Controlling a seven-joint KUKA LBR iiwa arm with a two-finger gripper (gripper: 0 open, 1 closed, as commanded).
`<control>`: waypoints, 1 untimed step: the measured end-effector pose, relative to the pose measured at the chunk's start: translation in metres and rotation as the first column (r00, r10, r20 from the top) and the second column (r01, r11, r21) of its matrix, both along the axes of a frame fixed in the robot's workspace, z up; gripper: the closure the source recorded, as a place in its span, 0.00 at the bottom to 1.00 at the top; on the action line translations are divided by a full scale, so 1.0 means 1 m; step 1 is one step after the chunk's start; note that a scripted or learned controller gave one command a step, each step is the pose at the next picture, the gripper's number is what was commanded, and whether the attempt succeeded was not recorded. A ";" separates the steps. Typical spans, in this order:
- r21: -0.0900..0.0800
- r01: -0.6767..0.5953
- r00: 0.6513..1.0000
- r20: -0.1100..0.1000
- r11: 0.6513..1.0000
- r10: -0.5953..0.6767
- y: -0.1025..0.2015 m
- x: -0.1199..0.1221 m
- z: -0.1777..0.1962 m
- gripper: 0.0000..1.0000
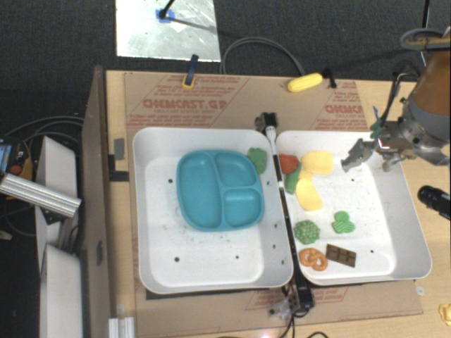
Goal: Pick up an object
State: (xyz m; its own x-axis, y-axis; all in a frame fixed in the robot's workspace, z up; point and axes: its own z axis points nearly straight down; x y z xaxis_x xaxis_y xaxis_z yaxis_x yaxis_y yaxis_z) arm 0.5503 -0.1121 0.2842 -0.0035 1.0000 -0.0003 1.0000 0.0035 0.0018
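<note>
My gripper [371, 160] hangs over the upper right part of the right bin [394, 217]. It is open, with bare bin floor showing between its fingers. Left of it lie a yellow lemon-like piece [318, 163], a second yellow piece [308, 194] and a red piece [288, 164]. Nearer the front are a green leafy piece [343, 222], a round green piece [306, 231], a pretzel [313, 259] and a brown chocolate bar [342, 255]. All of these rest on the bin floor, apart from the gripper.
The left bin [162, 259] holds a blue divided plate [220, 189] with a green piece [258, 159] at its upper right corner. A yellow banana-like object [304, 83] lies on the cardboard behind the bins. A black clip [268, 123] sits on the divider between the bins.
</note>
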 end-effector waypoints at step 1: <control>0.002 0.006 1.000 -0.011 1.000 -0.006 -0.037 -0.015 -0.180 0.00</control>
